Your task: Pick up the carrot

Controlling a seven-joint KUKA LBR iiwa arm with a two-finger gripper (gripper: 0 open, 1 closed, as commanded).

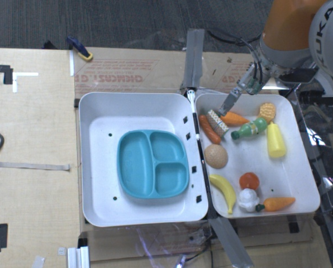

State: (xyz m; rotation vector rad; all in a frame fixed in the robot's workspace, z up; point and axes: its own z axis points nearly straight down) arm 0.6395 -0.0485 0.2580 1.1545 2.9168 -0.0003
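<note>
The gripper (218,120) hangs low over the upper-left part of the right bin (300,149), and the nearest carrot (234,118) lies just to its right, touching or all but touching the ridged pad at its tip. That carrot's long axis runs roughly left to right with a slight downward slope, its thicker end tucked under the gripper and its taper pointing toward the green bottle (249,129), which lies just below it. Whether the gripper is open, closed or gripping anything cannot be told from this slant; nothing is clearly seen held. A second carrot (278,204), with a green stem end, lies well apart at the bin's lower right corner, also lengthwise left to right, beside a white garlic-like piece (247,199) and a tomato (248,180). The first carrot is by far the nearer target, so the coming move likely calls for a small shift right and a closing across its short width. The arm (292,24) comes in from the upper right, its orange band high over the bin's far rim, the slim wrist slanting down and leftward. A red sausage-like piece (209,129) just left of the gripper and the bottle crowd the carrot, so a stray catch looks possible. The left bin (94,149) holds a blue divided plate (153,163).
</note>
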